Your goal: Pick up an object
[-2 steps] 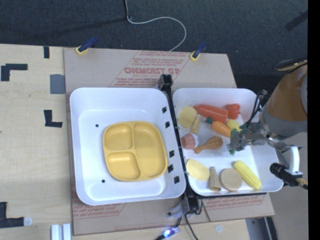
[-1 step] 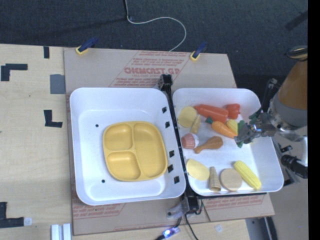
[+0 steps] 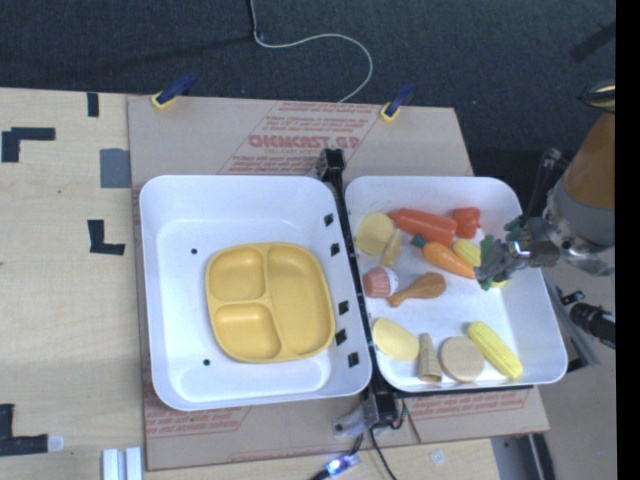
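Note:
The right bin (image 3: 528, 298) holds several toy foods: a red pepper (image 3: 422, 221), a carrot (image 3: 446, 259), a drumstick (image 3: 420, 289), a corn cob (image 3: 494, 349), a round tan biscuit (image 3: 462, 359) and a pale yellow slice (image 3: 375, 233). My gripper (image 3: 492, 266) hangs low over the bin's right side. It is just right of the carrot and a small yellow piece (image 3: 467, 253). Nothing is visibly held in it.
The left bin (image 3: 170, 268) carries a yellow divided plate (image 3: 268, 301). A pink-and-white piece (image 3: 377, 283), a yellow lump (image 3: 396, 339) and a tan stick (image 3: 428, 358) lie along the right bin's left and front. The arm (image 3: 595, 198) enters from the right.

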`<state>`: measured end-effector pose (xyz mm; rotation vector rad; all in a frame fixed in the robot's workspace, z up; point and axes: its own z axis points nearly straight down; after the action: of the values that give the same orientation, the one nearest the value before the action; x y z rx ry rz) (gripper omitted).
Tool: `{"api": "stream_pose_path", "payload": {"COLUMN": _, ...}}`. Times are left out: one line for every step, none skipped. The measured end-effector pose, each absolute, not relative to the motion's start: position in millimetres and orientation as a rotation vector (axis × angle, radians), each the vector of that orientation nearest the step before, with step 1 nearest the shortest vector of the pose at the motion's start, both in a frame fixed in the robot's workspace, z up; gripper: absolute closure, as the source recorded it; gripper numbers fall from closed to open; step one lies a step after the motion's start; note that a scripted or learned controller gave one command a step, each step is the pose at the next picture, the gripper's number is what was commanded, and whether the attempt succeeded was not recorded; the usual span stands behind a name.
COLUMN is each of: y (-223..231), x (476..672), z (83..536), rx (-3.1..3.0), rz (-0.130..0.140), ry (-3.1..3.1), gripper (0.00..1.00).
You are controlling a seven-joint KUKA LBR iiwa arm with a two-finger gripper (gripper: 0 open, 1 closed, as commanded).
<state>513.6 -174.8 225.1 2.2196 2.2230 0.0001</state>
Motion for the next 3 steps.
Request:
{"api": "stream_pose_path", "payload": {"y": -128.0, "x": 536.0, "z": 226.5, "rx": 2.215, "rz": 0.001, "ry": 2.230, "gripper": 1.00}}
{"api": "stream_pose_path", "payload": {"y": -74.7, "x": 550.9, "z": 234.3, "rx": 2.215, "rz": 0.000, "ry": 2.230, "gripper": 1.00}}
{"api": "stream_pose_path", "payload": {"y": -16.5, "x": 562.6, "z": 219.1, "rx": 2.216, "rz": -0.002, "ry": 2.231, "gripper": 1.00}}
